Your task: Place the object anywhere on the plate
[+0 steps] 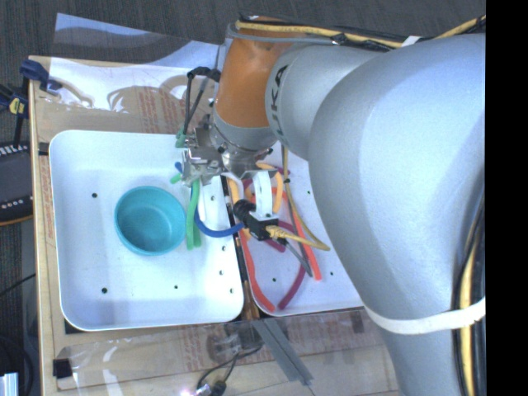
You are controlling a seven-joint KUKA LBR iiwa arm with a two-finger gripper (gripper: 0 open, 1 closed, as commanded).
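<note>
Round turquoise plastic plate (150, 219) is sitting in the left shallow white bin (82, 287). Two-finger gripper (195, 174) is hovering just right of it, over a green rod (193, 217); grip state cannot be told.

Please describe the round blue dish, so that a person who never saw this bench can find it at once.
Find the left white bin of the two on the bench. The blue dish sits near its middle, left of the gripper. It is the round, teal, hollow thing; the green strip beside it is long and thin.

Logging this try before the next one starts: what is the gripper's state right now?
Gripper: cannot be told. It hangs over the left bin, close beside the blue bowl, with a green object below it.
</note>
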